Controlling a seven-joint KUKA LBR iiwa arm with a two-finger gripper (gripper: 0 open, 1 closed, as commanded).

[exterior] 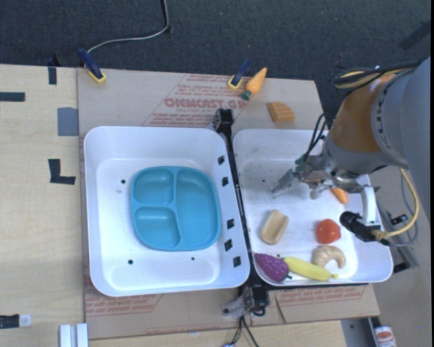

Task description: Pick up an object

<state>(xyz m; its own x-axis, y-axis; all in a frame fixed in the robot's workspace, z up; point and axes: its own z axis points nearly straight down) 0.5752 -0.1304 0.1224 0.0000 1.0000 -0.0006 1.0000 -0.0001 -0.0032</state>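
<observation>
My gripper [296, 189] hangs low over the middle of the right bin [254, 150], its two fingers spread open with nothing between them. A tan bread piece [273, 226] lies just below and left of it. A red tomato [328, 230] sits to its lower right. Along the bin's front edge lie a croissant [328, 255], a yellow banana [309, 267] and purple grapes [272, 266]. A small orange carrot piece [338, 194] peeks out beside the wrist, partly hidden.
The left bin [101, 194] holds a blue divided plate [176, 207]. Behind the bins, on the cardboard, lie an orange block [280, 112] and an orange toy [255, 82] by a clamp. The arm [376, 121] covers the right bin's far right side.
</observation>
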